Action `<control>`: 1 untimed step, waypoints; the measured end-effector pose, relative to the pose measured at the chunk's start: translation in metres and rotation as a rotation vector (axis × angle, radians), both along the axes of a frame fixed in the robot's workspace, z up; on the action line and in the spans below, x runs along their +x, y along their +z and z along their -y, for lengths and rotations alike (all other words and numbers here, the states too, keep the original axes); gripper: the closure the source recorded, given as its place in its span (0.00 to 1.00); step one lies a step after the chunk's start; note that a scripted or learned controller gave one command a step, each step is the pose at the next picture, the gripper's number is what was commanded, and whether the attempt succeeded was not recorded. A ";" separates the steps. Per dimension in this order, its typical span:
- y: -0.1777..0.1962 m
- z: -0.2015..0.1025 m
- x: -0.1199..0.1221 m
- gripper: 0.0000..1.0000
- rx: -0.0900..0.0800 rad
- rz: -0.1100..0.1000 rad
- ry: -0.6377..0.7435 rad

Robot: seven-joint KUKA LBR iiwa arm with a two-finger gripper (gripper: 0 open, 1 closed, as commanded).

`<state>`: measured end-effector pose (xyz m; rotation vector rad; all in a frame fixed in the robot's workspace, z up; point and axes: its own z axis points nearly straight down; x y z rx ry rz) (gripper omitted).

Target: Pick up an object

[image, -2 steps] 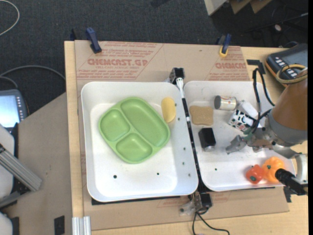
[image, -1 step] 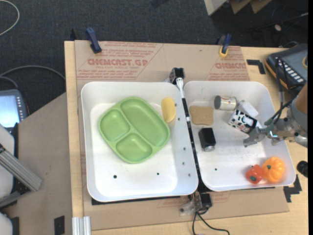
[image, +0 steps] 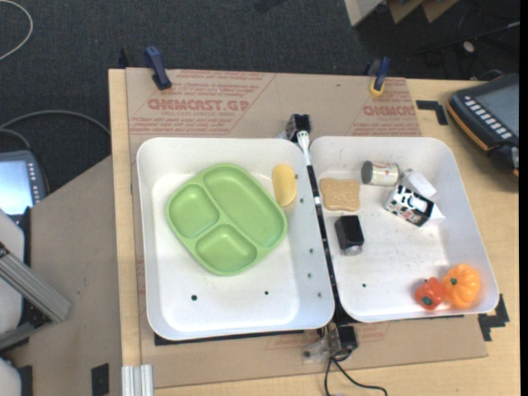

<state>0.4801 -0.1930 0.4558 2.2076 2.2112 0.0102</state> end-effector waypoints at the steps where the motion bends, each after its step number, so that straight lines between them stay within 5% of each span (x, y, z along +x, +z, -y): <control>1: -0.102 -0.020 -0.001 0.00 0.009 -0.020 -0.001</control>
